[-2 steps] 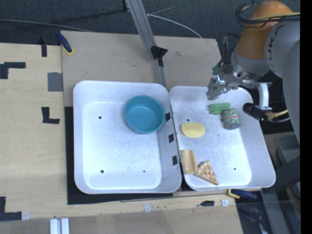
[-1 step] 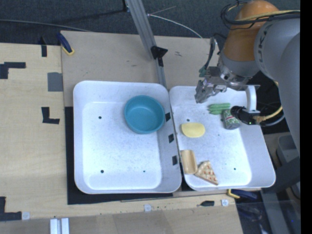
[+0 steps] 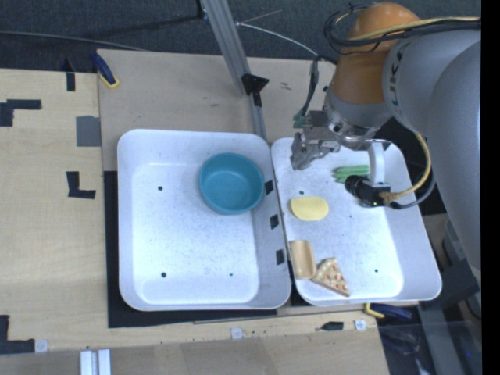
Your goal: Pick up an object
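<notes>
My fingers (image 3: 303, 159), aperture indeterminate, hang above the right bin (image 3: 406, 276); the yellow piece (image 3: 309, 208) looks light, smooth, best gripped across its narrow width.

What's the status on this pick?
Gripper over right bin, nothing seen held. Yellow oval piece just below it. Green item beside.

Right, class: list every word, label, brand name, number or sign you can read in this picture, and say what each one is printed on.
There is no readable text.
The blue bowl, the yellow piece, the pizza slice and both white bins bear no print.
The black tape marks on the bench are plain shapes, not letters.
The end effector shows no label that can be made out.
</notes>
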### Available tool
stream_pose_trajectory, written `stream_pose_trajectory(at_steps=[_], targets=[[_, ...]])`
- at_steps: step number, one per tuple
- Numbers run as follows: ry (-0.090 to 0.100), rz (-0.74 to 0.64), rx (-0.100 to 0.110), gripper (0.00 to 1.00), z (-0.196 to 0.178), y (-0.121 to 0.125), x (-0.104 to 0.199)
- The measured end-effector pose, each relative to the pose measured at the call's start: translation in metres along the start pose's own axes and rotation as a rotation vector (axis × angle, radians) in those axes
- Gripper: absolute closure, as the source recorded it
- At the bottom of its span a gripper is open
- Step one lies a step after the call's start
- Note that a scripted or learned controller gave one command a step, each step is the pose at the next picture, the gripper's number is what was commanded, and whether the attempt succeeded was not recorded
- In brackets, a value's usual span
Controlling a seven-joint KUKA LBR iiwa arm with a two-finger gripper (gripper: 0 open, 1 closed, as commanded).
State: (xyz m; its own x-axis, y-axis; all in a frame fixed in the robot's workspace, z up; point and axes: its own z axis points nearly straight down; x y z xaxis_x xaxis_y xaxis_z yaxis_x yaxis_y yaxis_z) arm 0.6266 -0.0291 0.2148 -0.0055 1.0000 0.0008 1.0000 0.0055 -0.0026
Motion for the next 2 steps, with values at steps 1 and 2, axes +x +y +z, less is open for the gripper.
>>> stream_pose_trajectory(at_steps=[1, 2], targets=[[0.000, 0.000, 0.001, 1.00, 0.004, -0.014, 0.048], [0.001, -0.001, 0.001, 1.00, -0.004, -0.046, 0.090]])
